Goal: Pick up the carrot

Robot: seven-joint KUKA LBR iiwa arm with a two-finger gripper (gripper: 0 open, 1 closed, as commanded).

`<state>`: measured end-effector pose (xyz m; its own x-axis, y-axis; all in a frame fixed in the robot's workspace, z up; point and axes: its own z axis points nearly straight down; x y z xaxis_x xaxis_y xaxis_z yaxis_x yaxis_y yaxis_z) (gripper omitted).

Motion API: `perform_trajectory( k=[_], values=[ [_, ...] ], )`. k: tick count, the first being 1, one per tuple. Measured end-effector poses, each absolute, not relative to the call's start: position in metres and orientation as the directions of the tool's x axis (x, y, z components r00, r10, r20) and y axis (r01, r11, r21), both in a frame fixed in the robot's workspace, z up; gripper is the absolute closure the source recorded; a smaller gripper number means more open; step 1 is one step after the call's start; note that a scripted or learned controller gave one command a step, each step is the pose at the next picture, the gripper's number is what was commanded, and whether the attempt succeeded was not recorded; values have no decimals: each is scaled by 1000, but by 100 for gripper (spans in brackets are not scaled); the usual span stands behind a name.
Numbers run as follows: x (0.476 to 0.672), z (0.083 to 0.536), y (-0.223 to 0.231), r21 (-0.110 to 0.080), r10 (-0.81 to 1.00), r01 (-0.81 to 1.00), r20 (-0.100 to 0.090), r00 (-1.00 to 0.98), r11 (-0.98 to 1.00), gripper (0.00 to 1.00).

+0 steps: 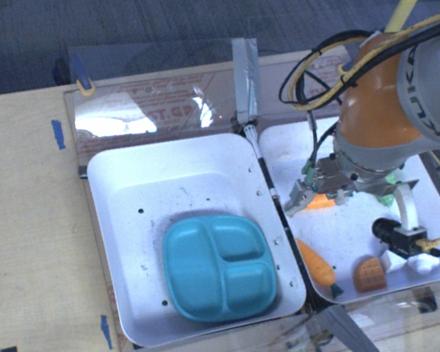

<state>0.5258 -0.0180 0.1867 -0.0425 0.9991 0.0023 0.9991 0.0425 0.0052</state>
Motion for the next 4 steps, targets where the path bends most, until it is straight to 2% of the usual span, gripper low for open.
perform_trajectory(
  k=[1, 2, 3, 4],
  values=[
    [562, 184, -69, 1, 989, 989, -1, -148, 148, 0],
    [626, 99, -98, -5, 1000, 1000, -1, 4, -4, 0],
    [629, 113, -97, 4, 1000, 1000, -3, 0, 0, 100],
    [670, 201, -45, 11, 997, 997, 0, -73, 73, 100]
  ],
)
